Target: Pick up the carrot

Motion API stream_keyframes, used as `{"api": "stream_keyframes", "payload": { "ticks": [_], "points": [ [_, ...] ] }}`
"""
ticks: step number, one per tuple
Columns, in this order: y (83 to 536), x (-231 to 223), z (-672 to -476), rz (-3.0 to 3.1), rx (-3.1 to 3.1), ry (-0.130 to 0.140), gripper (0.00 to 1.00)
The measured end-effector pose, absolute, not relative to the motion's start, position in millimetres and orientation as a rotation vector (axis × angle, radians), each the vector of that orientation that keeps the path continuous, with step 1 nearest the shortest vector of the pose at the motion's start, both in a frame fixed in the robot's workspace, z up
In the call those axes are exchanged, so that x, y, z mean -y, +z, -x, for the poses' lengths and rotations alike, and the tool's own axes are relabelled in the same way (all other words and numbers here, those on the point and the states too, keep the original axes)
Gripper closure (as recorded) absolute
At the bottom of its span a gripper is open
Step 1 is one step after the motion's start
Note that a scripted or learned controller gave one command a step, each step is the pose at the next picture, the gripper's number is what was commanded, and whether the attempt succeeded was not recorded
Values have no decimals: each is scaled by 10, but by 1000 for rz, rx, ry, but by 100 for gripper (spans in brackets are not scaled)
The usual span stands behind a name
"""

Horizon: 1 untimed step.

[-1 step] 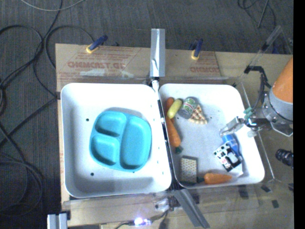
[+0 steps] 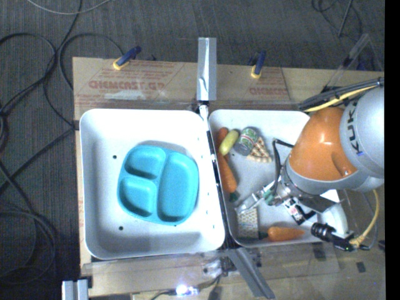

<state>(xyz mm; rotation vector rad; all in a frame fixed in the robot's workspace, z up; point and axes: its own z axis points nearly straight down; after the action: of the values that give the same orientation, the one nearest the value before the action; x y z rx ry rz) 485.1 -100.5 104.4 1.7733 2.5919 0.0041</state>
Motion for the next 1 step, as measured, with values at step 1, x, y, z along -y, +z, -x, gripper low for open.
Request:
{"api": "stream_keyframes", "payload": {
  "ticks": [1],
  "points": [
    [1134,985,-4857,-1775,-2596,9,100]
  ]
}}
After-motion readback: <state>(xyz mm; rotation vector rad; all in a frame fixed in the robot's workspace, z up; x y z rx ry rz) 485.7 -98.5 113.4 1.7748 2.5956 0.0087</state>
